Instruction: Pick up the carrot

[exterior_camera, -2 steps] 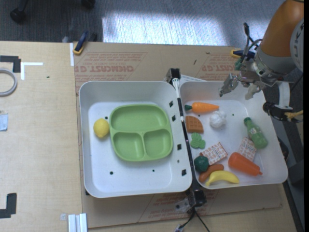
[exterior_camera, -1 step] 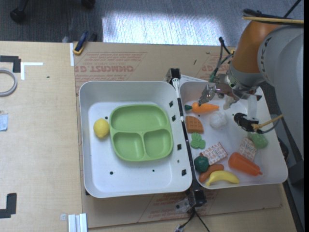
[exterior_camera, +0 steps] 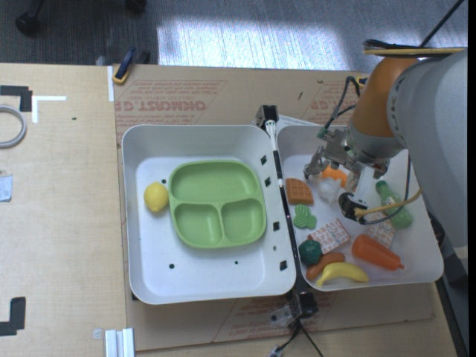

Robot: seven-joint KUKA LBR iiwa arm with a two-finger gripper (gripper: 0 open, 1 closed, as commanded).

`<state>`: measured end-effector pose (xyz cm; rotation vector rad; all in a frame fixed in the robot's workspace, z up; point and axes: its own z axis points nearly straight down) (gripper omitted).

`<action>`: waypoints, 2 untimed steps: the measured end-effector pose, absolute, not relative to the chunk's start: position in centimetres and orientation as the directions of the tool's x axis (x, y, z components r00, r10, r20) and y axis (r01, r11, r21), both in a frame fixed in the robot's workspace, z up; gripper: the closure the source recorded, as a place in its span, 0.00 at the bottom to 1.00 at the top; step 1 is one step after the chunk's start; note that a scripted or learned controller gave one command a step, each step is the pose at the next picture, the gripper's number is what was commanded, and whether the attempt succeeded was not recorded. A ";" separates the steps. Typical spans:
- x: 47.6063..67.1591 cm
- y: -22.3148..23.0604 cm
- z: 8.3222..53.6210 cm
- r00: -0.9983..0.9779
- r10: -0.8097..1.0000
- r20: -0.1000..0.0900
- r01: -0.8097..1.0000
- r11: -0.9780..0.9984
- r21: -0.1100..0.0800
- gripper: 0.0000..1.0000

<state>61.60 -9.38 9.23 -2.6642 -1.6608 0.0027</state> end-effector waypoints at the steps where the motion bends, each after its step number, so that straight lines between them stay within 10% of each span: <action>1: 61.6 -9.4 10.2 0.439 0.898 0.000 0.898 -0.439 -0.003 1.00; 2: 57.0 -15.0 11.7 0.197 0.980 0.000 0.980 -0.197 0.000 1.00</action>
